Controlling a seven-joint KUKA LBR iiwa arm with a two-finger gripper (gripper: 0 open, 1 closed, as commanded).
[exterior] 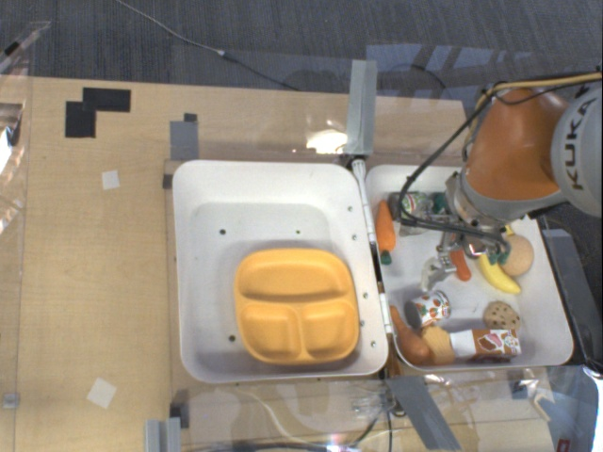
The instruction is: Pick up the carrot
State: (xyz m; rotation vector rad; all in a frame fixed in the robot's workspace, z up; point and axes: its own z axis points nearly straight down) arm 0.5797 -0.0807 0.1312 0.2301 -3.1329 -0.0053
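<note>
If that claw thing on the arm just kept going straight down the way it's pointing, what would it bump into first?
Probably bare floor of the right bin. The gripper points downward near the bin's middle, with the small printed can just below it in the picture and the carrot off to its left. Depth is hard to judge, so it might clip the can.

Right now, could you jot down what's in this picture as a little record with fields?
left bin: holds a yellow divided plate
right bin: holds toy foods
carrot: lies by the right bin's left wall, untouched
banana: under the arm, beside a small orange piece
cookie: near the front right
gripper: above the right bin's middle, apart from the carrot
</note>
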